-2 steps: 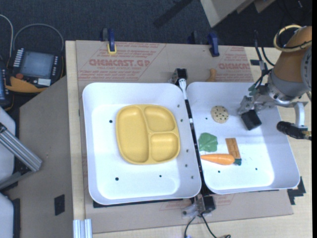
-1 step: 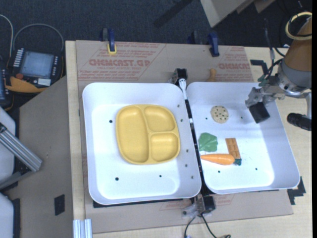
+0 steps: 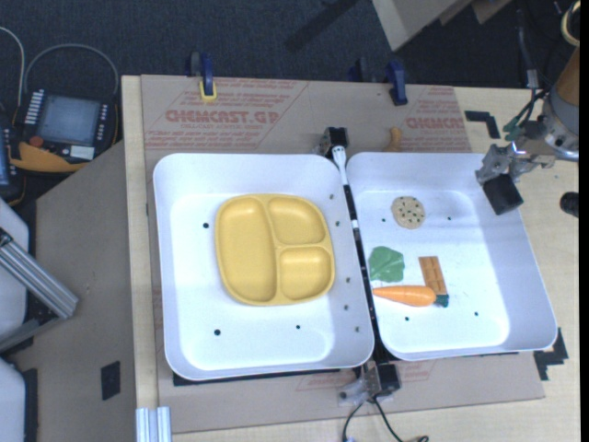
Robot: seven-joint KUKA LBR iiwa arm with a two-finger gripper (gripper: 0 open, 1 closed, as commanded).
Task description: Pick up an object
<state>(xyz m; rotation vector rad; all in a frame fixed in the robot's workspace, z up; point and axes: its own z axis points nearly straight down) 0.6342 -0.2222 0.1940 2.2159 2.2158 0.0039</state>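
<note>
Four small things lie in the right bin [image 3: 515, 274]: a round cookie [image 3: 408, 212] towards the back, a green leafy piece [image 3: 386, 264] near the left wall, an orange carrot [image 3: 405, 295] just in front of it, and a brown bar with a teal end [image 3: 433, 277] beside the carrot. My gripper [image 3: 497, 166] hangs over the bin's back right corner, well away from all of them and above the rim.
The left bin [image 3: 184, 247] holds a yellow divided plate [image 3: 274, 247] in its middle. A black divider strip [image 3: 350, 219] runs between the two bins. Blue clamps [image 3: 208, 74] stand at the cardboard's back edge.
</note>
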